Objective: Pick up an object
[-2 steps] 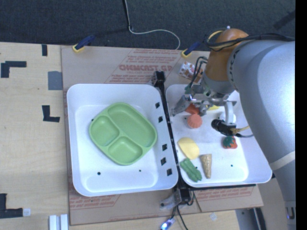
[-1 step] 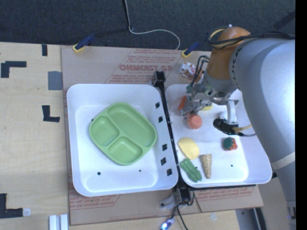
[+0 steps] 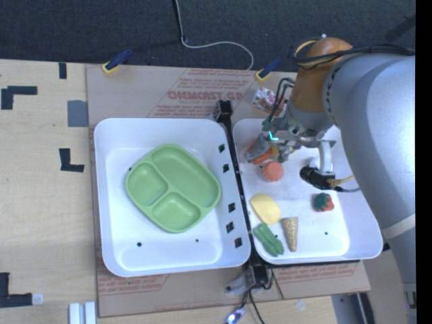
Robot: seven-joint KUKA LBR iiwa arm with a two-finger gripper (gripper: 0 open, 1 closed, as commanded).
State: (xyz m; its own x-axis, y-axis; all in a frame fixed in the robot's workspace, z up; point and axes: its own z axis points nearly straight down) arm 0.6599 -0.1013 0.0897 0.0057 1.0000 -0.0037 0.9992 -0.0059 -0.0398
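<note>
My gripper [image 3: 267,151] hangs low in the back left part of the right bin [image 3: 351,245]. Right under it lies a round orange-red fruit [image 3: 273,172], and a bit of orange shows at the gripper's tip. A yellow lemon-like piece [image 3: 265,208] sits nearer the front. Beside it are a green pea pod [image 3: 268,239] and a tan cone [image 3: 290,233]. A small red fruit with a green top [image 3: 324,202] lies to the right.
A green divided plate [image 3: 173,188] lies in the left bin [image 3: 115,248]. The black divider [image 3: 233,181] runs between the bins, close to my gripper's left. The arm's big grey body covers the right bin's far right side.
</note>
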